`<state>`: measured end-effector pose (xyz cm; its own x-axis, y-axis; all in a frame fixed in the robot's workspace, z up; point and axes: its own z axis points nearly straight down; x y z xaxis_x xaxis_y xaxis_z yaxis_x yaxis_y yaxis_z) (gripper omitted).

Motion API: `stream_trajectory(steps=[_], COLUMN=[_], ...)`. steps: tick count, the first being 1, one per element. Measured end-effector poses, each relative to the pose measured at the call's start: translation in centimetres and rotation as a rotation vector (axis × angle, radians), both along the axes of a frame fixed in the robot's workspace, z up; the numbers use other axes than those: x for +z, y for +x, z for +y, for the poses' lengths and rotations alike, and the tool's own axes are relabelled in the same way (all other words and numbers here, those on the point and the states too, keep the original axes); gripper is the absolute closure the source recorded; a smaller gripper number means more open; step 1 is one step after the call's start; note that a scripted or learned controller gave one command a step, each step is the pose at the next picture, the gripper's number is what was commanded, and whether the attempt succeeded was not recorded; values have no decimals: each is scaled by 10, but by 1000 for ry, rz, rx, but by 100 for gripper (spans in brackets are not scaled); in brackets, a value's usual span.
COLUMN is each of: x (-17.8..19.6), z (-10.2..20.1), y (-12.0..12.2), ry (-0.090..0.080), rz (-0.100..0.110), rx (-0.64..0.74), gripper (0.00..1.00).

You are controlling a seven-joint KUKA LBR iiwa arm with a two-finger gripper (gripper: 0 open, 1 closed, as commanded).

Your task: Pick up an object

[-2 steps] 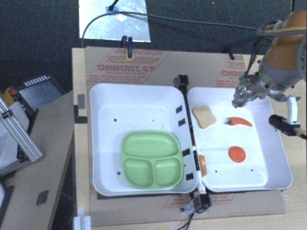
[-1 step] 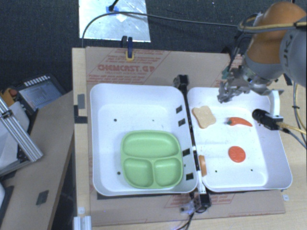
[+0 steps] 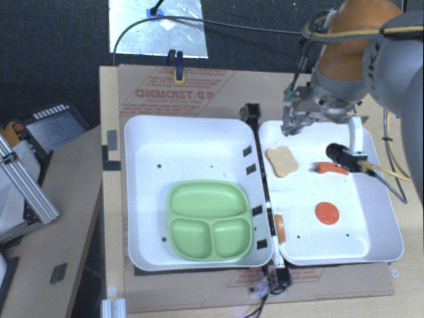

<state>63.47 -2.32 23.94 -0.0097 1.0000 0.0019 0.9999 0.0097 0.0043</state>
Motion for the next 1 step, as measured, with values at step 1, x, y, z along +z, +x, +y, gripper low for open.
stream_trajectory(steps=[1], x=[3], z=[60], y=[10], ry=[0], rz=[1], rx=[1], gripper=[100])
